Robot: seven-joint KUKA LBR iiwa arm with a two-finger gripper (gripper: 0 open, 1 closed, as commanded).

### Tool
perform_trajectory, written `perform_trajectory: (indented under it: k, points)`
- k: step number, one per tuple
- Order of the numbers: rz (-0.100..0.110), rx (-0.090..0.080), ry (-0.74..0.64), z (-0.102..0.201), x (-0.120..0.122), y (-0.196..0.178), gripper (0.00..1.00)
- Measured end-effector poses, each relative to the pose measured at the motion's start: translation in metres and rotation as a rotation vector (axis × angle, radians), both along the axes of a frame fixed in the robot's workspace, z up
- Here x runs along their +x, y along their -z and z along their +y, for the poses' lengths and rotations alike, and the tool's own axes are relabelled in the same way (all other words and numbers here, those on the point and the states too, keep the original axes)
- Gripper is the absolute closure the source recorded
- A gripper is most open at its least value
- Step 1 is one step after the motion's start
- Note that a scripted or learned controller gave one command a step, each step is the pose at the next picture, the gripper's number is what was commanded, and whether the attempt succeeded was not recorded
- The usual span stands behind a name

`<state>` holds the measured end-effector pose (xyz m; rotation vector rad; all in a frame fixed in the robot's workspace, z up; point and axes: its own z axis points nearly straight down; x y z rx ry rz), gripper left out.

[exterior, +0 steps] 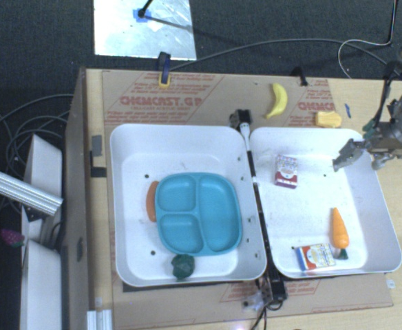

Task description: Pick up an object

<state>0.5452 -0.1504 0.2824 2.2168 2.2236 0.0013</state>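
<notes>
Dark carpet surrounds a cardboard-topped bench (187,95) that carries two shallow white bins side by side. Right bin (387,239): a red-and-white carton (286,171) lies toward its far left, an orange carrot (339,229) lies near its near right corner, and a flat blue, white and red box (316,257) rests just left of the carrot's green end, against the near wall. All three lie on the bin floor, well apart from the gripper (376,150), which hangs over the far right part of this bin with one finger angled left toward the carton; nothing is seen between the fingers, and whether they are spread or closed cannot be told. Left bin (129,150): a blue divided tray (197,212) occupies the middle, an orange sausage-shaped piece (151,200) touches the tray's left edge, and a dark green lump (183,266) sits just beside the tray's near edge. Beyond the bins, on the cardboard, a banana (278,100) and a yellow block (328,119) lie apart from each other. Farther back, a silver sheet (146,19) lies on the carpet, and cables run along the left side.
</notes>
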Motion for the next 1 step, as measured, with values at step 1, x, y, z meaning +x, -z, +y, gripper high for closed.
perform_trajectory:
  k: [1]
  points:
    - [0.002, -0.001, 0.003, -0.0568, -0.0289, 0.0855, 0.0]
